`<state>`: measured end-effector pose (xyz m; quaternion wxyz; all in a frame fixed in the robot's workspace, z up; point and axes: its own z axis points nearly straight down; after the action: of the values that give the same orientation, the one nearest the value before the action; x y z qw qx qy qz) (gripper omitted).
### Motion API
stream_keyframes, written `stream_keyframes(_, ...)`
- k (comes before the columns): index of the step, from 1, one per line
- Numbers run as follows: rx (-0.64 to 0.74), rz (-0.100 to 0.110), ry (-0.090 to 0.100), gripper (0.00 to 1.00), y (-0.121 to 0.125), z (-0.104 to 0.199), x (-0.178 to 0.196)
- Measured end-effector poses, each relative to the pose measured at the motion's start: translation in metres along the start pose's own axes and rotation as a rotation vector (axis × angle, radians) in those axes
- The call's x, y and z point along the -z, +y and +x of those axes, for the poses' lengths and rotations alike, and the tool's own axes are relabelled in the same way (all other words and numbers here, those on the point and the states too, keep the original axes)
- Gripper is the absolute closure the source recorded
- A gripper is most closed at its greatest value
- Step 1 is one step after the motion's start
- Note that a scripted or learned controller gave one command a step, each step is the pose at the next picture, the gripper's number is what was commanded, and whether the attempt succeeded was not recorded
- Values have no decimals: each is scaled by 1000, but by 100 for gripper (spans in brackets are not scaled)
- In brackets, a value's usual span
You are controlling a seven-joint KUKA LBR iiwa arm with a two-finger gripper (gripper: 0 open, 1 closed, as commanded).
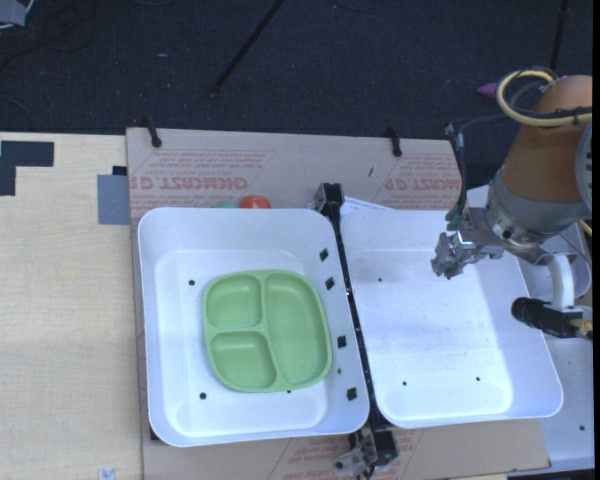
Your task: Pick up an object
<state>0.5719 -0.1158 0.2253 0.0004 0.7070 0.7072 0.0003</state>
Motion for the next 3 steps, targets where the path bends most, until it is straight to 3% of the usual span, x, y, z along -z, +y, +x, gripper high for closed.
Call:
stream_keyframes(1,4,4,2,100,12,56,-9)
stream_keyframes(3,4,2,2,100,28,160,9)
